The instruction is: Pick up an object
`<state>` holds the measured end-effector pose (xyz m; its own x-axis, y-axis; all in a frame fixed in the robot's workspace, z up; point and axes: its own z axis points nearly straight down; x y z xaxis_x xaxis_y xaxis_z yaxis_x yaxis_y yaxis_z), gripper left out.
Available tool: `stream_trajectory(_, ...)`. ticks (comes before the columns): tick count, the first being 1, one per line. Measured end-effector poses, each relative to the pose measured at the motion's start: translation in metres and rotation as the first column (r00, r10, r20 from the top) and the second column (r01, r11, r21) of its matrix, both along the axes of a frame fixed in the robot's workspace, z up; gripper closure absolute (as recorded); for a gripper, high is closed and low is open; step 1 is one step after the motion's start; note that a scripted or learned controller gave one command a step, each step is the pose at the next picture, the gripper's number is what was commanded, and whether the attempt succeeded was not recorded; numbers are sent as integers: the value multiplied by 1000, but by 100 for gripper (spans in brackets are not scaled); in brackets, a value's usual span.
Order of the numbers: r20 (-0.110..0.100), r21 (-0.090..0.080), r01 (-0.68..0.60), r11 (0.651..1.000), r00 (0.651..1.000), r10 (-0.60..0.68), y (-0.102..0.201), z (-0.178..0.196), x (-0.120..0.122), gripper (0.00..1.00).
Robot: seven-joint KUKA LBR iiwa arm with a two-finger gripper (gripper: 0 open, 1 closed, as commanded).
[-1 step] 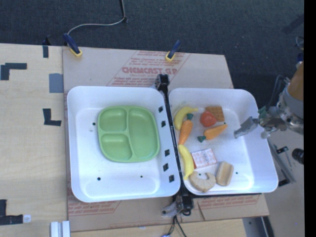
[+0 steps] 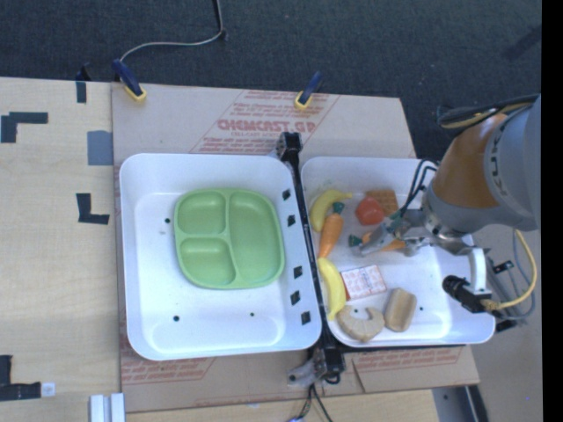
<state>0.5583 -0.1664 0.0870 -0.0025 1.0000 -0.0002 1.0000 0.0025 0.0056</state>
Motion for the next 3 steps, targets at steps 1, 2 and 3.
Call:
stream_trajectory(1, 0, -2, 0, 1000, 1000, 0, 19, 0, 73, 0)
stream_trajectory(2, -48, -5, -1, 1000, 999, 1, 43, -4, 102, 0)
stream_trajectory(3, -51, 9, -6, 1000, 999, 6, 31, -5, 102, 0)
